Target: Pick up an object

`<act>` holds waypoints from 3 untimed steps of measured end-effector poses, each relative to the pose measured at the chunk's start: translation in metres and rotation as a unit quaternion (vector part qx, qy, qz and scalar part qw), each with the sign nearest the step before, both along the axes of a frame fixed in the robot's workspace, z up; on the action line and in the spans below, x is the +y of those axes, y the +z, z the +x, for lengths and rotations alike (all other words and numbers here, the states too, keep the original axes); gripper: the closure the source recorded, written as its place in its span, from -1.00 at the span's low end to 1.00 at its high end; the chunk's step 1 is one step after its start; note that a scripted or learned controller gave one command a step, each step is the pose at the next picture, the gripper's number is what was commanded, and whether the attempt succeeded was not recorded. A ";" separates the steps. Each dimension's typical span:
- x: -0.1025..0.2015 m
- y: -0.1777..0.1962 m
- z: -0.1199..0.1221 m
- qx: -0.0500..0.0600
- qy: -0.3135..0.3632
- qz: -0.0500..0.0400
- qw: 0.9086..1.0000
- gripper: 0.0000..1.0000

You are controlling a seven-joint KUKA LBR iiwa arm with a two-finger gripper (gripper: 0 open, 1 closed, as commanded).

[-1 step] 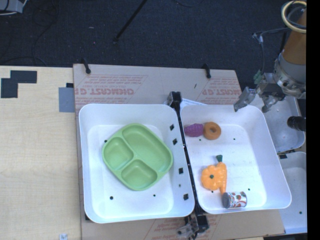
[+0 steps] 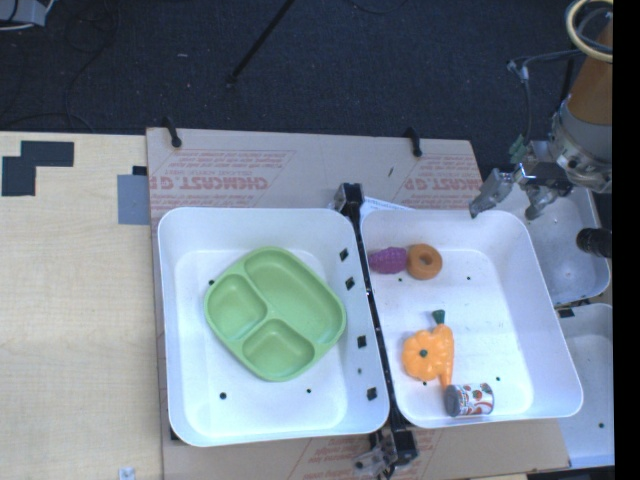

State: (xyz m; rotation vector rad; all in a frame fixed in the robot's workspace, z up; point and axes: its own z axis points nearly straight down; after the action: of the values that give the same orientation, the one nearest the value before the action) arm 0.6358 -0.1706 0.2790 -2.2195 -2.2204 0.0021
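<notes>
You see the end effector (image 2: 512, 194) above the far right corner of the right bin (image 2: 545, 298). Its two fingers stand apart, so it is open, and nothing is between them. It is well apart from every object, so I judge that no pick has started yet.

The things to pick all lie in the right bin. A purple fruit-like toy (image 2: 388, 260) and a brown ring like a doughnut (image 2: 425, 261) lie side by side near the far wall, touching or almost touching. An orange toy with a green stem (image 2: 431, 353) lies nearer to the front, and just beside it a small can (image 2: 469, 399) lies on its side. The can has a red and white label, but the words are too small to read.

The left bin (image 2: 190, 268) holds a green divided plate (image 2: 275, 313), lying flat.

Under the bins lies a cardboard sheet (image 2: 220, 173) with red mirrored print; I cannot read it with confidence.
</notes>
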 end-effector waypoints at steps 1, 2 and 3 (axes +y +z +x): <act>0.004 -0.043 0.000 0.001 0.001 0.000 1.000 -1.00; 0.005 -0.107 0.002 0.002 0.000 0.000 1.000 -1.00; 0.015 -0.162 0.004 0.002 0.001 0.001 1.000 -1.00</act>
State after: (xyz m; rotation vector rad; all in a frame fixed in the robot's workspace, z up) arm 0.6400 -0.1558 0.1169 -2.2149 -2.2196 0.0050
